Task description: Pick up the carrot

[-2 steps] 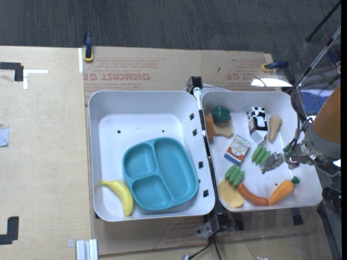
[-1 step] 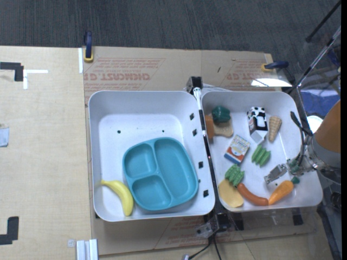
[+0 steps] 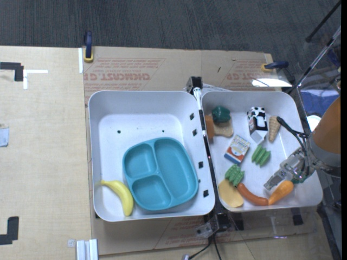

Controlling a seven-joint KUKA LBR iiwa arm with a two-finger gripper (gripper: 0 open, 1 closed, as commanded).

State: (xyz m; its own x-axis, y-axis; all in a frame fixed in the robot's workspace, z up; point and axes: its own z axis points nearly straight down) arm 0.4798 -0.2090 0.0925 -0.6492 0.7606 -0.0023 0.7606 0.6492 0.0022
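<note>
We saw the shallow white right-hand bin (image 3: 303, 118) holding the short orange carrot (image 3: 280, 191) at its front right corner. The end effector (image 3: 283, 177) hovered just above — aperture unclear to us — so closing came next.

A robotics lab: two white bins (image 3: 142, 103) clamped onto a cardboard-covered tabletop (image 3: 43, 145), toy food (image 3: 237, 149) as test objects, black tape markers (image 3: 13, 69), cables (image 3: 209, 237), and dark office carpet (image 3: 162, 10) beyond.
</note>
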